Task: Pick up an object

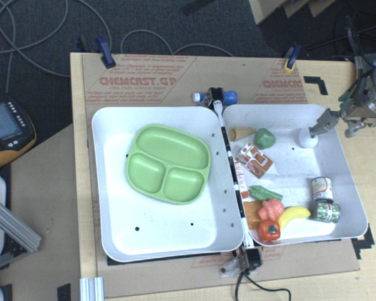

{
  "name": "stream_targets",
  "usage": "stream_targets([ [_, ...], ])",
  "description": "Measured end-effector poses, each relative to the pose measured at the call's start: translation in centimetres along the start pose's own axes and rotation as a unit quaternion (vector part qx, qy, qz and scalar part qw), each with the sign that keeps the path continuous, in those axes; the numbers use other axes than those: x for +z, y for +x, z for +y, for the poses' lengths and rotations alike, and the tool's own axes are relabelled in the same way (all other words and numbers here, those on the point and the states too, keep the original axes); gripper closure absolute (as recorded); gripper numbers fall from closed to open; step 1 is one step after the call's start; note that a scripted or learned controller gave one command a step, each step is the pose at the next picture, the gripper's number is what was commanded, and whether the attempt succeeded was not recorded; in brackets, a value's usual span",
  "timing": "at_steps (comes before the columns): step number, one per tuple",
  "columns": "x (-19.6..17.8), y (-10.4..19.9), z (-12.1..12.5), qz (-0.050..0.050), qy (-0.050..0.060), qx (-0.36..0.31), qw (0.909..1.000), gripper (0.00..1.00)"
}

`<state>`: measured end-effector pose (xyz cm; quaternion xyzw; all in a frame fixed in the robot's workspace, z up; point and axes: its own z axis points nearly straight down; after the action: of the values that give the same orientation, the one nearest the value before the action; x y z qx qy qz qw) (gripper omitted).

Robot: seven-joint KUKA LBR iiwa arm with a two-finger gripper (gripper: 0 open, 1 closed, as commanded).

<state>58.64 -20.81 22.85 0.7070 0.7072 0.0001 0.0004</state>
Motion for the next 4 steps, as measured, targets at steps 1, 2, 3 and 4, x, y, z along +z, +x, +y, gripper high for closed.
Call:
stream_targets([
  [1, 13.2, 9.4, -4.4, 0.0, 0.0, 0.0, 1.0, 0.0],
  [2, 4.5, 3.0, 2.1, -0.001, -0.001, 0.0, 1.0, 0.0],
  [3, 11.7, 3.1, 6.4, 0.003, -0.003, -0.002, 1.0, 0.0],
  [4, 10.6, 2.8, 6.3, 0.0, 0.001, -0.003, 1.0, 1.0],
])
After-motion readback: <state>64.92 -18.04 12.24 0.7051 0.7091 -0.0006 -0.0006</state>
